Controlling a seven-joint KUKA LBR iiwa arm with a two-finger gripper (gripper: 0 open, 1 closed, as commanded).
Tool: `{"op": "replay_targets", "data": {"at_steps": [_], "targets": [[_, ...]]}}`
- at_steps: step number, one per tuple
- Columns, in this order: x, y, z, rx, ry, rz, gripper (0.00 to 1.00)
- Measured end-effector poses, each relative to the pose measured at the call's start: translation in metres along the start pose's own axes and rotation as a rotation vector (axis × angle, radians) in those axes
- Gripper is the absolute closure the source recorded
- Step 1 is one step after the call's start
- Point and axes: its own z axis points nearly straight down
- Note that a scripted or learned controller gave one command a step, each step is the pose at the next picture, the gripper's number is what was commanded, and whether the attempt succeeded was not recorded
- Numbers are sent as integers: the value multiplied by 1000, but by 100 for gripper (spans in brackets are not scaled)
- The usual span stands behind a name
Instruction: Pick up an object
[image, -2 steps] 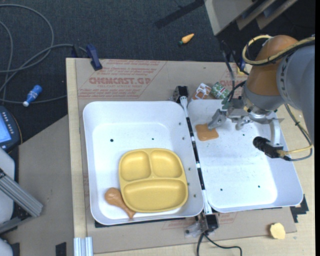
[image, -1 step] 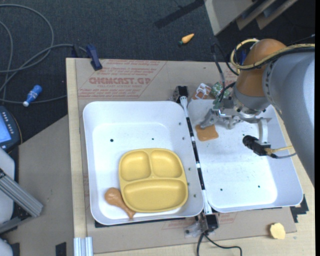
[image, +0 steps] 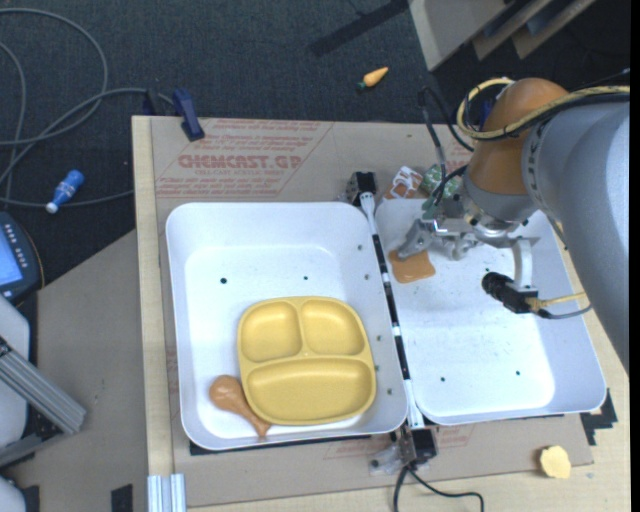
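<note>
Orange-brown flat piece (image: 413, 267) lies in the right bin (image: 500, 380), at the 10 o'clock corner of that bin, just beside the divider. The gripper (image: 432, 240) sits right over it, touching or nearly touching its upper edge; how wide it stands cannot be told. A yellow divided plate (image: 303, 358) fills the left bin (image: 200, 260) toward 5 o'clock, with an orange drumstick toy (image: 236, 398) at its 8 o'clock edge.

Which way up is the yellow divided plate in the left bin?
Right side up: the yellow divided plate lies flat, its three compartments facing the camera.
</note>
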Motion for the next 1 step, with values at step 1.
{"op": "replay_targets", "data": {"at_steps": [1], "targets": [[-7, -3, 0, 0, 0, 2, 0]]}}
